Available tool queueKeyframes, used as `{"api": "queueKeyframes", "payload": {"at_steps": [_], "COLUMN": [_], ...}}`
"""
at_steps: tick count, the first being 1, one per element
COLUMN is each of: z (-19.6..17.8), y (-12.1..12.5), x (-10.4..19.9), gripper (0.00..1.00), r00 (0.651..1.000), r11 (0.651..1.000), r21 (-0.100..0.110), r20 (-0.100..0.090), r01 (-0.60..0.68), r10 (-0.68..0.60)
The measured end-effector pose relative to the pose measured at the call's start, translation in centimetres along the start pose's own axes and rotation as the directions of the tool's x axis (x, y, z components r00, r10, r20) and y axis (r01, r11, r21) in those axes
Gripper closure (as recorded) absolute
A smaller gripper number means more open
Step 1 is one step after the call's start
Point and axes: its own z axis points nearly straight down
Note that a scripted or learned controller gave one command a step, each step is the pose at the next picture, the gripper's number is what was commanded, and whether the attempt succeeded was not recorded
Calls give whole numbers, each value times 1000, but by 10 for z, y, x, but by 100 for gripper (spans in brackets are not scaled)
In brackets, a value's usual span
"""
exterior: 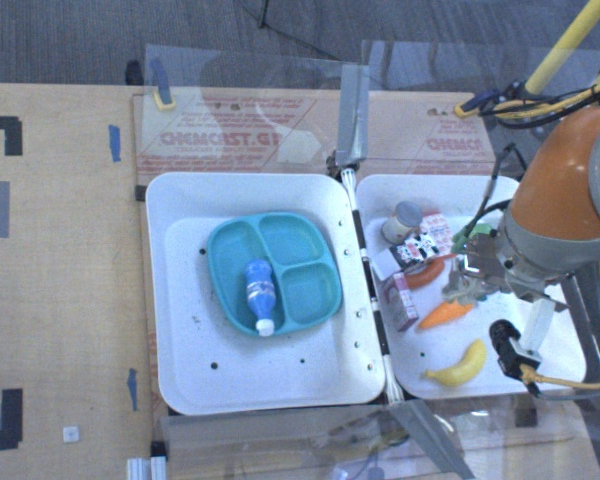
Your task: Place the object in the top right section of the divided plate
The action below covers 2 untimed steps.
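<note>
A teal divided plate [230, 243] lies in the left bin [180, 348]. A small clear water bottle [261, 293] with a blue label and white cap lies in the plate's large left section, its cap at the plate's near rim. The plate's top right section [290, 236] holds nothing. My gripper [467, 280] hangs over the right bin [560, 373], just above an orange carrot [446, 315] and beside a red sausage-like piece [427, 272]. The wrist hides the fingers from this angle.
The right bin also holds a yellow banana [458, 364], a grey can [401, 222], a small printed carton [426, 238] and a dark red bar [401, 300]. A black cable end [507, 346] hangs near the banana. A metal divider [365, 268] separates the bins.
</note>
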Motion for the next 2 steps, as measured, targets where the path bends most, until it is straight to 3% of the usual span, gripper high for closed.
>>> {"api": "queueKeyframes", "payload": {"at_steps": [1, 2], "z": [4, 4], "y": [72, 46], "x": [90, 18], "gripper": [100, 100], "r00": [1000, 955], "r11": [1000, 955], "r21": [-4, -2], "r20": [1, 1], "r01": [-14, 298], "r10": [14, -298]}}
